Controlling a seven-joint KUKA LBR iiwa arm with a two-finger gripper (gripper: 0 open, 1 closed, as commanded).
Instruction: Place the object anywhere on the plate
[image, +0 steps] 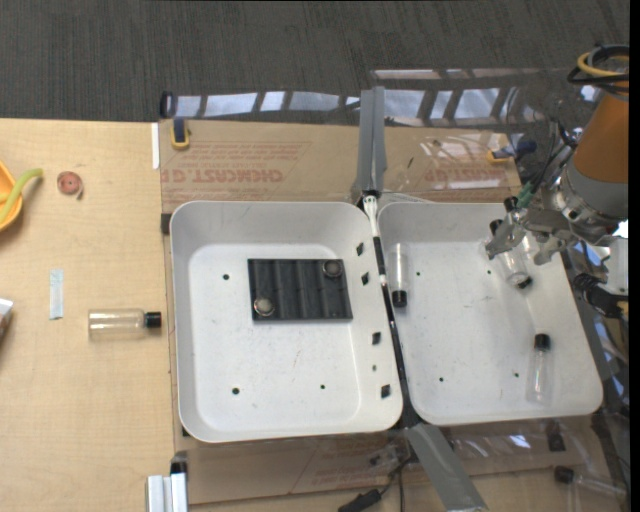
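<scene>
Two shallow white bins sit side by side, and the dark ribbed rectangular plate (300, 290) in the left bin (200, 330) is our landmark. On it lie just two small round metal pieces (264, 306), nothing else. Well to the plate's right, over the right bin (470, 395), the two-finger gripper (517, 262) hangs low with what looks like a small clear plastic vial (518, 270) at its tips. The view is murky there, so whether the jaws are closed on it or merely beside it, I cannot tell. Nearer the plate, just past the divider, lies another clear vial with a black cap (397, 277); a third (540, 365) rests far right of the plate. By my reading, the task is early: no vial is on the plate, and the carry across and the release are both left.
</scene>
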